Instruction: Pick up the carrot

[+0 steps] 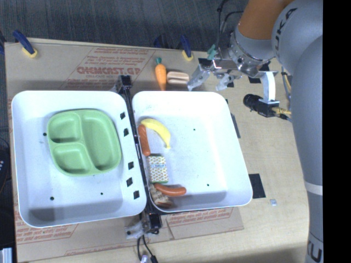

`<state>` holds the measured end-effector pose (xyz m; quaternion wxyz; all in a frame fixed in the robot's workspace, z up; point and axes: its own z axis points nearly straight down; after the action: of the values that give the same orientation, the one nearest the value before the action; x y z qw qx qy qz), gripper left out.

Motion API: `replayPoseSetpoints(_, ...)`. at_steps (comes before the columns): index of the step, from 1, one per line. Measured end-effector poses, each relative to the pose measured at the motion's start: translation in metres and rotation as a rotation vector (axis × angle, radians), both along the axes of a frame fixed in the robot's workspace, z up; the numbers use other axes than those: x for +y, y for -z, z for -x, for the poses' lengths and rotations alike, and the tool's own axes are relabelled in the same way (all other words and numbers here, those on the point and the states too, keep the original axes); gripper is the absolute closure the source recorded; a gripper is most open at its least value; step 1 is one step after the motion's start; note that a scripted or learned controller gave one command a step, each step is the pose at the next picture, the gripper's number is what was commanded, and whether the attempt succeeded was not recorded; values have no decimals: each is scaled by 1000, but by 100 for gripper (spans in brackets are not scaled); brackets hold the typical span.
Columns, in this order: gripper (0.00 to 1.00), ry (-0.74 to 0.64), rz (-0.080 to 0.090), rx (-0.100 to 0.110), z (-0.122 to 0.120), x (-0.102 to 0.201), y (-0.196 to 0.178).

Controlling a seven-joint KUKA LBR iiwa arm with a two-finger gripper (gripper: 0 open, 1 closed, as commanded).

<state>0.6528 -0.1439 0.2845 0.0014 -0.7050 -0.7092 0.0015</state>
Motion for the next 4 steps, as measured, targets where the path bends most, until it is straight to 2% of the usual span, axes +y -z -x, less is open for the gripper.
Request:
replayPoseSetpoints(1,0,257,0,3,-3,38,85)
replayPoseSetpoints(2,0,601,1,4,-3,-29,151)
replayPoseSetpoints(3,100,593,-1,7,-3,-27,140)
replayPoseSetpoints(4,100,669,1,-3,-4,-41,14)
